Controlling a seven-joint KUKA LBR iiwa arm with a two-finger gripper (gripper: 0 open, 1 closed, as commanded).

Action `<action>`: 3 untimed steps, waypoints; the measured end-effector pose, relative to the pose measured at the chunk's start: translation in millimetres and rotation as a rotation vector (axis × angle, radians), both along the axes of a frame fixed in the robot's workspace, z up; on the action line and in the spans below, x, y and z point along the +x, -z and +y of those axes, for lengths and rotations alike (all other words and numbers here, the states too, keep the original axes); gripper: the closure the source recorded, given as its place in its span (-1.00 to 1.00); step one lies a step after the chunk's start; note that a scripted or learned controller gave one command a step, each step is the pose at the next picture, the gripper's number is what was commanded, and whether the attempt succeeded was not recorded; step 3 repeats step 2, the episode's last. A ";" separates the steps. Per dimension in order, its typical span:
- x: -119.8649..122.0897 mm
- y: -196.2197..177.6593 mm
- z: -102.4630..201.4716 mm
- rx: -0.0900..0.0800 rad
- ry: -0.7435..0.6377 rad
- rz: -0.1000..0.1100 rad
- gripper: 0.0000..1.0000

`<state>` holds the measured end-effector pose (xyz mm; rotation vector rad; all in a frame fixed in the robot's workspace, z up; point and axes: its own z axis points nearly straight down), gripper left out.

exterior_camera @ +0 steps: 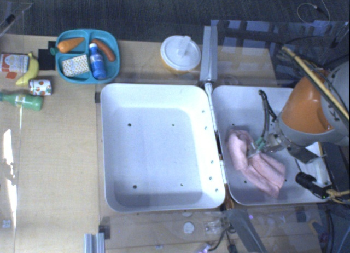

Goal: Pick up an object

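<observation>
over the right bin (pixel 240 101), the fingers (pixel 257 147) press on a pink cloth (pixel 254 164); their opening is unclear.

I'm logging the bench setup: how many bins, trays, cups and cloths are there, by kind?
Bins: 2, the left bin and the right bin
Trays: 1, blue tray
Cups: 1, lidded cup
Cloths: 1, pink cloth
Total: 5

Arm (pixel 311 109) reaches in from right, hand (pixel 258 145) lowered, pointing left
</observation>
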<state>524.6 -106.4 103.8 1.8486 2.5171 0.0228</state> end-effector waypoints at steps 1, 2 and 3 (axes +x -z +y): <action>54.1 -145.0 -1.8 -0.001 0.099 0.019 1.00; 32.6 -164.9 -37.8 0.001 0.267 0.023 1.00; 32.6 -164.9 -37.8 0.001 0.267 0.023 1.00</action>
